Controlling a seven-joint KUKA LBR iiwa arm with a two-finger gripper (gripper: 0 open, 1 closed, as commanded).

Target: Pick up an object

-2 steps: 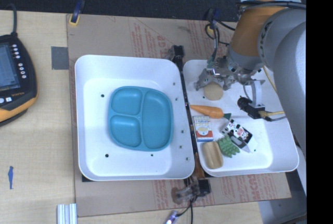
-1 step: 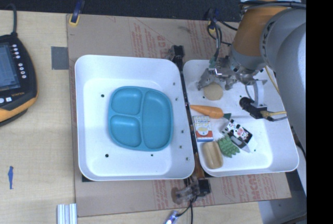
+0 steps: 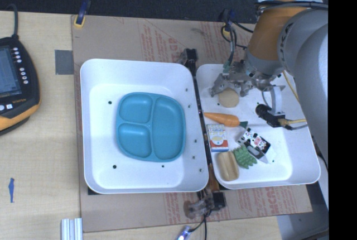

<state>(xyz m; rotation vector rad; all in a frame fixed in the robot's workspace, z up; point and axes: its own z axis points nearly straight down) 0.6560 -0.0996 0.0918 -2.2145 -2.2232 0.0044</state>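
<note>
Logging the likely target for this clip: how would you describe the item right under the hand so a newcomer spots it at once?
Start at the right white bin, and go to its far end, where the hand hangs. Just below it lies a round tan piece. It is the pale, plain disc-like one, unlike the long orange carrot next to it.

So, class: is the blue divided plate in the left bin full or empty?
Empty: all three compartments of the blue plate show bare blue, inside the left bin.
</note>
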